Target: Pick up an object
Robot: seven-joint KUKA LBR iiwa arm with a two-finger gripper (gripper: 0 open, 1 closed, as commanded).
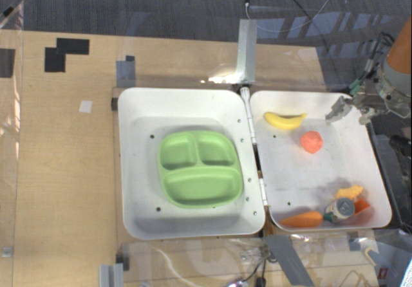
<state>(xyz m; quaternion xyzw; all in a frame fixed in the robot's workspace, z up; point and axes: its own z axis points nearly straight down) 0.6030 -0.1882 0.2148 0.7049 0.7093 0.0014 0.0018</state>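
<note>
The right bin (322,176) holds a yellow banana (284,120) near its far left corner and a small red fruit (311,141) just right of it. Along the near edge lie an orange carrot (301,219), a small round-topped container (341,208), a yellow piece (349,192) and a red-orange piece (362,205), bunched in the near right corner. My gripper (351,112) hangs over the bin's far right corner, fingers spread open with nothing between them. It is well right of the banana and the red fruit.
The left bin (138,150) carries a green divided plate (199,168) at its middle. A metal post (247,51) stands behind the seam between the bins. Cables run across the floor at the back.
</note>
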